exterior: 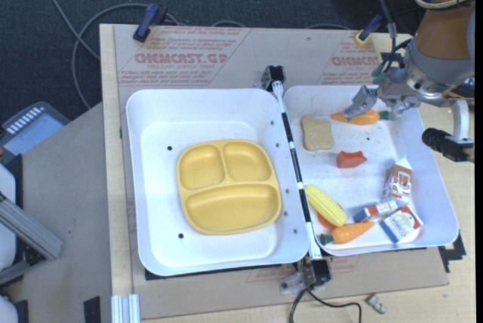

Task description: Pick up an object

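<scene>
I see the end effector (370, 104) low in the upper right of the frame, right over the orange carrot (361, 118) in the right bin (445, 202). I cannot tell its grip. I should squeeze the carrot's middle, then lift slowly.

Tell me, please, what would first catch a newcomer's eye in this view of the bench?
The yellow divided plate stands out first, lying alone in the middle of the left bin. Next comes the scatter of toy food in the right bin: a bread slice, a corn cob and a carrot near the front. At the back of that bin, the pincer sits just above a small orange piece.
</scene>
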`<state>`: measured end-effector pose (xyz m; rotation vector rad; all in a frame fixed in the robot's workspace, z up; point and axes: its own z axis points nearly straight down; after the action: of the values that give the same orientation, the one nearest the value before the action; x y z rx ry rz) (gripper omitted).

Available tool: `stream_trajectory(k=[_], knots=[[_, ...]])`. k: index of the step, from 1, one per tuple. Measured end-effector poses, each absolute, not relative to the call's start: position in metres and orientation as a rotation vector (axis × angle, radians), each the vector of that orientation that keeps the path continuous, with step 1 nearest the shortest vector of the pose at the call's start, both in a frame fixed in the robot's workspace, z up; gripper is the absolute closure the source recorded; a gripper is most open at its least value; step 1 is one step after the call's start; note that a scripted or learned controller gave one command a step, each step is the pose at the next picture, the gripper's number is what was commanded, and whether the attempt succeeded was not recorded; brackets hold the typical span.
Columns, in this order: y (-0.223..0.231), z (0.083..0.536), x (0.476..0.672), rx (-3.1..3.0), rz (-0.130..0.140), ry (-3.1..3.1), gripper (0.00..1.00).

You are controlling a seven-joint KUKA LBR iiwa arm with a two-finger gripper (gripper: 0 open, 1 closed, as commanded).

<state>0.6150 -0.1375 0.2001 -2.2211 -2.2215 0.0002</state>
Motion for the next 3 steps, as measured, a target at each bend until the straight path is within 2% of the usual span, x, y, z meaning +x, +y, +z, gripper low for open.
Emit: stream_trajectory(k=[1,2,3], knots=[[-0.132,0.098,0.579,-2.221,0.002,-2.22,0.0],[-0.142,0.084,0.594,-2.223,-0.001,-2.222,0.0],[-0.119,0.084,0.577,-2.219,0.001,-2.221,0.0]])
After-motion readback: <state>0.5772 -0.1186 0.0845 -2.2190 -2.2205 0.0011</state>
